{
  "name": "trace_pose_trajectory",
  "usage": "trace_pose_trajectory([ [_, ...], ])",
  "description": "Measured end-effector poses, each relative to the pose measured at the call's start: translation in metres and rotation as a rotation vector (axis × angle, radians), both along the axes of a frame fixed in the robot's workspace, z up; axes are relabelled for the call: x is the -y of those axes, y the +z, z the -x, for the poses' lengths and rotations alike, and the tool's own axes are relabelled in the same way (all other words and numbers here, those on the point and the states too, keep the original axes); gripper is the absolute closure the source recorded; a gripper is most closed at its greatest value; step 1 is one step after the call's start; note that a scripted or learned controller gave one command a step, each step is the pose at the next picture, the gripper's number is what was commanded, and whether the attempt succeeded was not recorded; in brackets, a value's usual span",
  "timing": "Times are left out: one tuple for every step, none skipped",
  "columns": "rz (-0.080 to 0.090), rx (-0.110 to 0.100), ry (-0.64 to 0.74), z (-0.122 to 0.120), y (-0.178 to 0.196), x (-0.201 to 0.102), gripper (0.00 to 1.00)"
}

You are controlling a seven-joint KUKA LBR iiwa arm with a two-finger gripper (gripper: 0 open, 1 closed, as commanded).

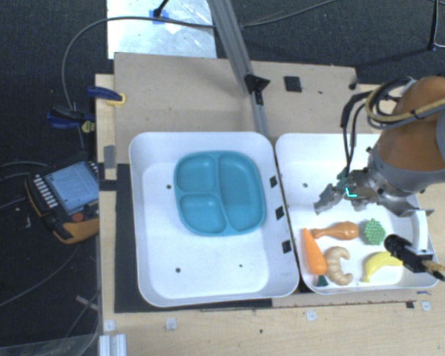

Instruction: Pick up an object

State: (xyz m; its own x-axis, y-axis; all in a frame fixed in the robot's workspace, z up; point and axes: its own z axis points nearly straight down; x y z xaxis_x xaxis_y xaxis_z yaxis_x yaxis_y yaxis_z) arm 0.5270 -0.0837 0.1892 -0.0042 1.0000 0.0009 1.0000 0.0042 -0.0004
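Grey end effector (331, 199), fingers' state unclear, hovers above drumstick (337, 232); carrot (313, 251), broccoli (372, 232) nearby.

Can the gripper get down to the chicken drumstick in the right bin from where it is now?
Probably yes. The gripper hangs just above the drumstick in the right bin, with bare bin floor between them. The carrot and broccoli crowd its sides.
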Motion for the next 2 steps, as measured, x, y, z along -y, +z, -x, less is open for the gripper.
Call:
trace_pose_trajectory([
  [0.000, 0.001, 0.000, 0.000, 0.000, 0.000, 0.00],
  [0.001, -0.001, -0.003, -0.008, -0.050, 0.007, 0.00],
])
